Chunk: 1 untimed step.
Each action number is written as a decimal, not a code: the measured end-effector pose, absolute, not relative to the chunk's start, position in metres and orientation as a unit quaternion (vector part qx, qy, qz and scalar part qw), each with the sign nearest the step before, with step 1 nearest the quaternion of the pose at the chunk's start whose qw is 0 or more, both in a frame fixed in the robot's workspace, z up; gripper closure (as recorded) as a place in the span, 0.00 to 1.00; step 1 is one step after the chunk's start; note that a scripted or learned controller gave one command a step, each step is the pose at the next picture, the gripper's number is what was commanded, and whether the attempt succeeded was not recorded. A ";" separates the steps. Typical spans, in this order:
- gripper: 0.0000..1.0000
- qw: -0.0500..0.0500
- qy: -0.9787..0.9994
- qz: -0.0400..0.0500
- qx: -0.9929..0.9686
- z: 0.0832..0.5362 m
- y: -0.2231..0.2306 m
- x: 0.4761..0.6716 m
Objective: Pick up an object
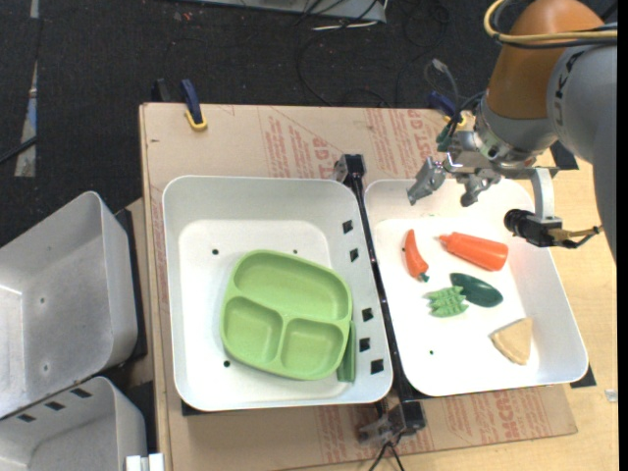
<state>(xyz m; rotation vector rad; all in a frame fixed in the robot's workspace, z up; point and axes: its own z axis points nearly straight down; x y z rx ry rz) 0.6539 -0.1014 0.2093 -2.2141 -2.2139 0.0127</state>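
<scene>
While the arm (549, 67) reaches in, the gripper (447, 186) hangs spread and unladen above the right bin (564, 361).

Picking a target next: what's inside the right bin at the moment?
The right bin holds a carrot, a red chili, a dark green pepper, a light green leafy piece and a tan wedge. The hand hangs over the bin's far edge and covers part of it.

A robotics lab: plywood bench (255, 130), loose floor cables (324, 23).
</scene>
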 end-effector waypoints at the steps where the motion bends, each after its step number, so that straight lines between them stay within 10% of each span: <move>1: 0.00 0.000 -0.708 0.000 -0.707 0.217 -0.101 0.657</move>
